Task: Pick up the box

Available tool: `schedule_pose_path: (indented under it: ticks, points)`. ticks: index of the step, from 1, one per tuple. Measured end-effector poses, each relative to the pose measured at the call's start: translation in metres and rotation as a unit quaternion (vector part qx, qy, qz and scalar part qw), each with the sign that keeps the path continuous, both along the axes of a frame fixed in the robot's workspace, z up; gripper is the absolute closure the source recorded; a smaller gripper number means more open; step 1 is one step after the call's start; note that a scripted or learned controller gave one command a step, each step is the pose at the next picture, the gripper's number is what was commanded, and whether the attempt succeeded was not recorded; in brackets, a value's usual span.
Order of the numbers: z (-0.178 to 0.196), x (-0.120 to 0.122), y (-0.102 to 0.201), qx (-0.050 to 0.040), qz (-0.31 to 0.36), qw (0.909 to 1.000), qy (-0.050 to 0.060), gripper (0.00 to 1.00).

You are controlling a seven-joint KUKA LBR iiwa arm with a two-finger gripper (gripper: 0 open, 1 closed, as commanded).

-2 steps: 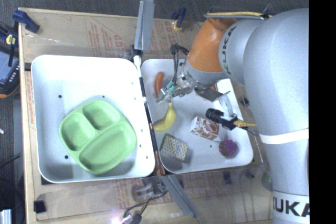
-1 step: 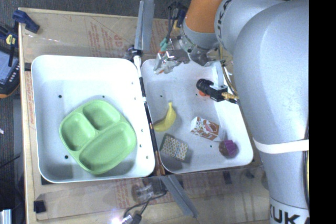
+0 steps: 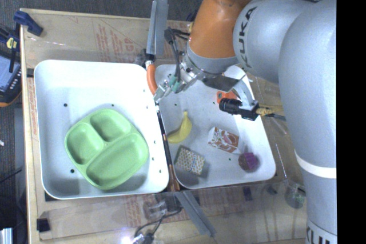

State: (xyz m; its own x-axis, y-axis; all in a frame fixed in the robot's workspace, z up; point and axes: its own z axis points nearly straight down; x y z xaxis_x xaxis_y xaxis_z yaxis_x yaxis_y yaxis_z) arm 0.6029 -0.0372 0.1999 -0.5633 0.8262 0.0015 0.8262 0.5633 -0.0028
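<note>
A small white box with a red-brown print [image 3: 223, 140] lies flat in the right bin [image 3: 263, 171], toward its right side. A second flat packet with a grey chequered pattern [image 3: 190, 161] lies near that bin's front edge. My gripper [image 3: 171, 86] hangs at the right bin's back left corner, just over the wall between the two bins. It is well away from both the box and the packet, and nothing shows in its grasp. The grey and orange arm covers the back of the right bin.
A yellow banana [image 3: 180, 128] lies just below the gripper by the dividing wall. A purple fruit [image 3: 249, 161] sits at the right bin's front right. A green divided plate [image 3: 107, 148] rests in the left bin [image 3: 51, 83].
</note>
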Motion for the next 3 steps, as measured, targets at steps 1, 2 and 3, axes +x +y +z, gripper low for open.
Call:
schedule_pose_path:
  ticks: [1,2,3]
  points:
    - [0.017,-0.015,0.031,-0.0002,-0.064,0.998,0.001,1.0]
    - [0.064,-0.013,-0.004,-0.0002,-0.094,0.9956,-0.001,1.0]
    - [0.033,-0.053,-0.019,-0.0008,-0.228,0.9737,0.001,1.0]
